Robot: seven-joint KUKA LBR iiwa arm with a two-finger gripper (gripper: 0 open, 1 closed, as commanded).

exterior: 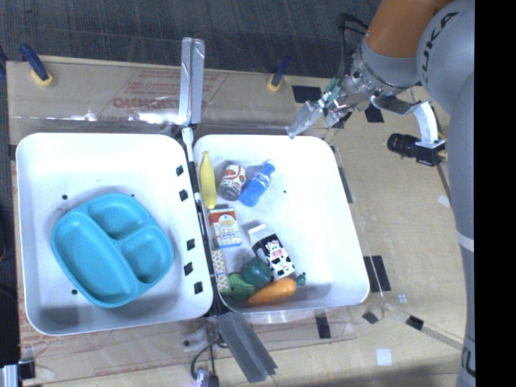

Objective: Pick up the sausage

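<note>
Holding one carrot (272,291), two cartons (226,230)

Sausage (272,291) not being identified with certainty: likeliest is the orange-brown elongated piece, being seen lying tilted at the right bin's near wall, free of any grip.

A single fixed camera is mounted above the desk (387,240) and looks down at a slant. Both white bins sit within the field of view: the left bin (40,240) toward 9 o'clock and the right bin (330,216) near centre. The far desk edge and dark floor run along 12 o'clock; the near bin rims lie toward 6 o'clock. The arm (435,31) enters from 2 o'clock. Range is moderate, so small items resolve only coarsely.
</note>
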